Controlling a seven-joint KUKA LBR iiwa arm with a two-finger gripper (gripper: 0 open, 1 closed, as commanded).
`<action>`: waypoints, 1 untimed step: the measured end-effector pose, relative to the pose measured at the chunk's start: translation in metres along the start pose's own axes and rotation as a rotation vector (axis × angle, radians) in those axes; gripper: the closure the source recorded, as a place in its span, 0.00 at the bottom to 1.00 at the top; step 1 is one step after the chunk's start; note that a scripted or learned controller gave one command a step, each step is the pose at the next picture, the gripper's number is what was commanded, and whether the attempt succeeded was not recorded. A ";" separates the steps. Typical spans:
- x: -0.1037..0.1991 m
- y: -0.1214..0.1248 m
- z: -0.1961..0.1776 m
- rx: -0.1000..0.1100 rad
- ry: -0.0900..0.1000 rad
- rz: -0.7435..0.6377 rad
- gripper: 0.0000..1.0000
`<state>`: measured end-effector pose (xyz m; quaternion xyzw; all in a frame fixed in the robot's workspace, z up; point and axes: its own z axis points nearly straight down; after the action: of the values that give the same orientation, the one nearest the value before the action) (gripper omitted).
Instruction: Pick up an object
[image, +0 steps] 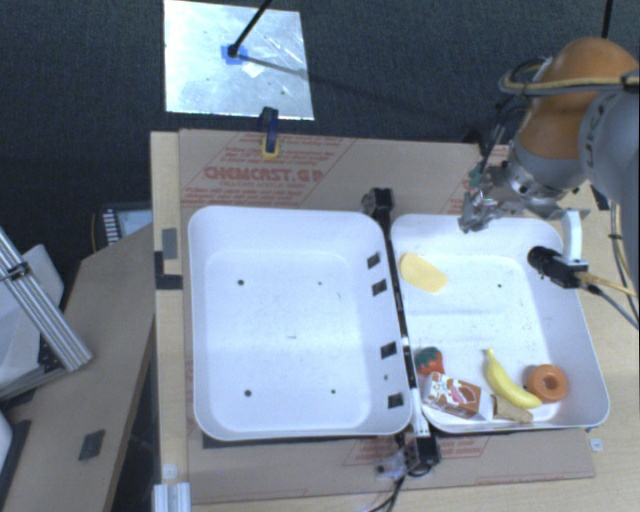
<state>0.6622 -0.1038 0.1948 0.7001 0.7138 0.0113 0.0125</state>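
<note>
My gripper (478, 215) hovers over right bin (575, 330) far rim; finger state I cannot tell. Nothing grasped. Yellow piece (423, 272) nearest; banana (505, 380) at near edge. Pick undone.

Red print on the brown cardboard sheet (300, 160) under the bins, behind the left bin (290, 320), reads roughly "CHEMCAST GP"; last letters unclear. More red lettering on the same sheet beyond the right bin (560, 330) and along the front edge, too small or cut off to read. Small packet (455, 396) in the right bin has printing, illegible.
</note>
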 end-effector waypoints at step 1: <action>0.000 0.001 -0.011 -0.003 -0.001 -0.002 1.00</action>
<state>0.6631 -0.1040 0.2060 0.6993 0.7146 0.0122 0.0139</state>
